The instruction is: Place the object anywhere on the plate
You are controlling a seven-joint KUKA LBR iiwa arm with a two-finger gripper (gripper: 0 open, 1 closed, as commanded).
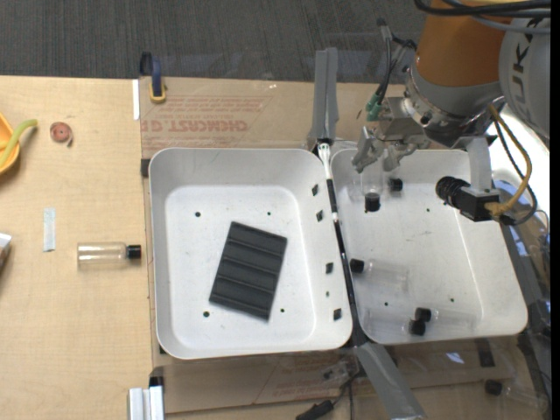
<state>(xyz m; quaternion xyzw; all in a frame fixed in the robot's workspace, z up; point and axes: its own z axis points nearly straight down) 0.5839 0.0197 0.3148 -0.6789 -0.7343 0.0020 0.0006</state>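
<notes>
The plate (249, 270) is a dark grey ribbed rectangle lying flat in the left bin (175, 234), turned a little clockwise. Several small clear vials with black caps are in the right bin (472, 269). One vial (372, 198) is near the bin's back left corner, one vial (385, 275) lies near the left wall, and another vial (420, 321) is by the front edge. My gripper (375, 157) hangs over the back left of the right bin, directly above the first vial. Whether it touches that vial is unclear.
A black camera-like part (464, 196) juts from the arm over the right bin. A metal divider (325, 103) rises between the bins at the back. Another clear vial (105, 253) lies on the bench left of the bins, with an orange object (7, 143) at the far left edge.
</notes>
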